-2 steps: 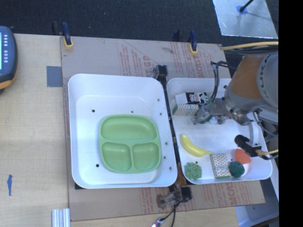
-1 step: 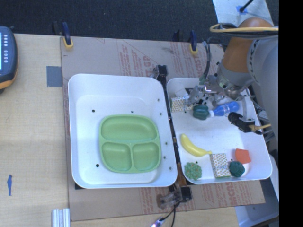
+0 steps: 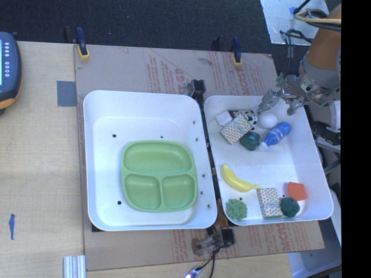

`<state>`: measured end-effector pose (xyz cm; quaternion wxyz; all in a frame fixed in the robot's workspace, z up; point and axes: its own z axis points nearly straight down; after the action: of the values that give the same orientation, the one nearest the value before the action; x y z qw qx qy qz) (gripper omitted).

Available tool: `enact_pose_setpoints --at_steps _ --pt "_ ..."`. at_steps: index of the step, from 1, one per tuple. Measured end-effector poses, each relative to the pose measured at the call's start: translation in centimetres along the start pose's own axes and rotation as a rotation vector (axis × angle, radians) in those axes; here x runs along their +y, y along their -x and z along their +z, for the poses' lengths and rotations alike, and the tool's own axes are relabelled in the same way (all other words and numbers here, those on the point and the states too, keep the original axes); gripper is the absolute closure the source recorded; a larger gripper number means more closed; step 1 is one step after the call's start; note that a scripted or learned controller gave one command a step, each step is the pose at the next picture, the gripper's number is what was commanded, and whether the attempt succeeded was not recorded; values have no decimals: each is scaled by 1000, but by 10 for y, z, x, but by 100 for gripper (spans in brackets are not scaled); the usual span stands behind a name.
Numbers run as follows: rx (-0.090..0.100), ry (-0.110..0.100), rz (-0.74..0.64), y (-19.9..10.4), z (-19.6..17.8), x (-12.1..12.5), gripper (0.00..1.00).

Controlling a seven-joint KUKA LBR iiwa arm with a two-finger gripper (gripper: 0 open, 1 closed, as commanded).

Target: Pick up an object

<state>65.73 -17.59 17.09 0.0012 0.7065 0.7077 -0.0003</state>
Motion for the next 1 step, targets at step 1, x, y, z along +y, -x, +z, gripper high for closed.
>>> enact_pose_setpoints --at_steps 1 --pt "-6 15 -2 -18 43 4 0"
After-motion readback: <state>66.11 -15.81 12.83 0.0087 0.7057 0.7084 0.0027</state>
